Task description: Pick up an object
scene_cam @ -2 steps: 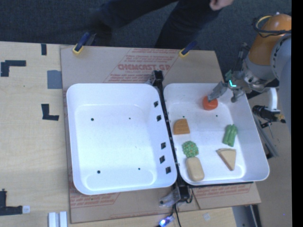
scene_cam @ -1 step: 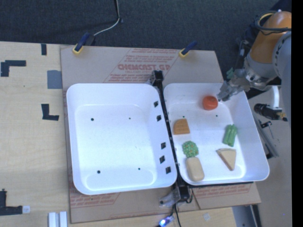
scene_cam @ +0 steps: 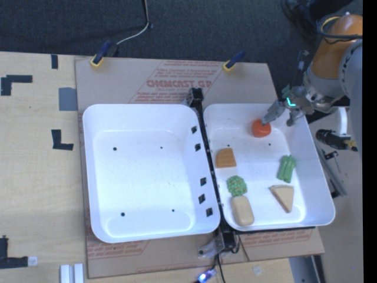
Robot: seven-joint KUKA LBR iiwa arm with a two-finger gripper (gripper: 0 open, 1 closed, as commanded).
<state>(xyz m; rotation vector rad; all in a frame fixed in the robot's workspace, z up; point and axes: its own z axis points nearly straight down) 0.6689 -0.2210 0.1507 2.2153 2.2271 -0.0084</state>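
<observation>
In the camera view, two shallow white bins are seen side by side on a cardboard sheet (scene_cam: 177,84) laid over the desk (scene_cam: 35,158), the sheet being clamped at its far edge by two yellow-and-blue clips (scene_cam: 101,53). The left bin (scene_cam: 94,158) is set toward the middle of the desk, and the right bin (scene_cam: 312,175) is set toward the desk's right edge, the two being joined along a dark central seam. Five objects are held in the right bin. A red-orange round object (scene_cam: 261,128) is placed near the bin's far right corner. An orange-brown flat piece (scene_cam: 225,158) lies close to the seam, and a green knobbly object (scene_cam: 237,185) is found just nearer than it, with a tan elongated piece (scene_cam: 242,210) touching or almost touching it at the near edge. A green oblong object (scene_cam: 286,168) lies toward the right wall, and a pale wedge (scene_cam: 283,197) sits nearer, apart from it. The arm (scene_cam: 336,46) is seen reaching in from the right, and the tool (scene_cam: 281,114) is poised over the far right corner of the right bin. Its two fingers are spread apart and released, one finger (scene_cam: 272,113) tip being just at the upper edge of the red-orange round object, which remains resting on the bin floor and is not grasped.
</observation>
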